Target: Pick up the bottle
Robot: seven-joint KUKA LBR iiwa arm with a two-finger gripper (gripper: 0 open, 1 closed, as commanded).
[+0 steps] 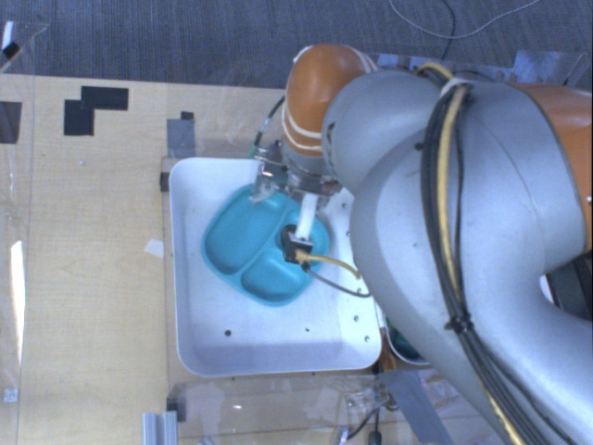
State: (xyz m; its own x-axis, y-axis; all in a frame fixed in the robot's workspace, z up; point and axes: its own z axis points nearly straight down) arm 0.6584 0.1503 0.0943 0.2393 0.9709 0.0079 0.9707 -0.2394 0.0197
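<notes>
My gripper (271,184) hangs over the far edge of a blue divided plate (243,244) that lies in the left white bin (199,332). The gripper sits low, close to the plate's back rim. The grey arm with its orange band reaches in from the right and covers nearly all of the right bin. A small dark teal-rimmed thing (404,346) peeks out from under the arm at the right bin's near left corner; I cannot tell what it is.
The plate takes up the middle and far part of the left bin, leaving bare white floor (269,336) in front of it. A wooden bench top with black markers (93,109) lies to the left.
</notes>
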